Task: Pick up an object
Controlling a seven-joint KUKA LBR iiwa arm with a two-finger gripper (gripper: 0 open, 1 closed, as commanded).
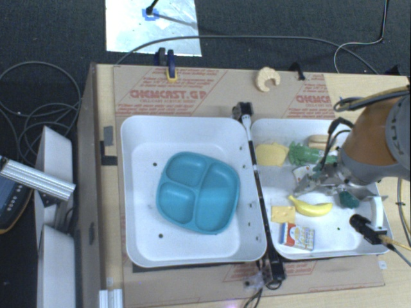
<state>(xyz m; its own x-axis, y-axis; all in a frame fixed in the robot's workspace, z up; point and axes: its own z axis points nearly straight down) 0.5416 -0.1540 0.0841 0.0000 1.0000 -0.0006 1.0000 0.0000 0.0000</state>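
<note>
Sitting nearest in the right bin [334,252]: small printed carton [297,236], then yellow block [283,213] and banana [313,206]. Gripper [310,179] hangs low just above the banana, finger state can't be made out. Beyond it a green item [302,153] and yellow lump [271,154]. Left bin [138,172] holds a blue divided plate [198,192]

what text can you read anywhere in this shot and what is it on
"CHEMCAST GP", red print on the board behind the left bin.
The same red print on the board behind the right bin, partly legible.
Small box in the right bin: print too small to read.
</note>
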